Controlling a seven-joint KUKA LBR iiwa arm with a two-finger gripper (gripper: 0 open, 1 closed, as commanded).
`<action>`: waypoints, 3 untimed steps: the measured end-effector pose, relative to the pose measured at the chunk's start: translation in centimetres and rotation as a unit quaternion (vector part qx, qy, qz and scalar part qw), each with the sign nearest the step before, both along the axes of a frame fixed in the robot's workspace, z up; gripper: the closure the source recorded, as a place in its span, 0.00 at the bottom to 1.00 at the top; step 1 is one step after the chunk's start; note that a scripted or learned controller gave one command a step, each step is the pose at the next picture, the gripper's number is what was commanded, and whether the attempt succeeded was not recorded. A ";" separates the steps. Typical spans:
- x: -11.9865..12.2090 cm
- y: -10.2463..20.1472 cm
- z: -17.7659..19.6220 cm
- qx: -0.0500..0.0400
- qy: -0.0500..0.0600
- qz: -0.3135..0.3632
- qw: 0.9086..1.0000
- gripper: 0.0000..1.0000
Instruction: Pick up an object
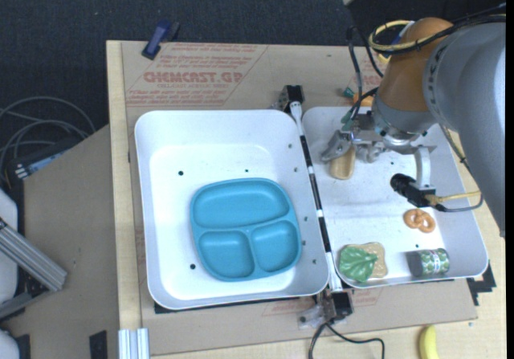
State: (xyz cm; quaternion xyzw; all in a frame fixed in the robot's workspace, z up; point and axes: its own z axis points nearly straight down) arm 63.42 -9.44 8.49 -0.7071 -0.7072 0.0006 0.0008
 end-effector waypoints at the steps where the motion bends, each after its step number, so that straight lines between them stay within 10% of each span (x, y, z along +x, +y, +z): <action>1: 0.9 -0.2 0.0 0.000 -0.002 0.000 1.000 0.00; 3: 3.3 0.4 0.0 0.000 -0.002 0.001 1.000 0.00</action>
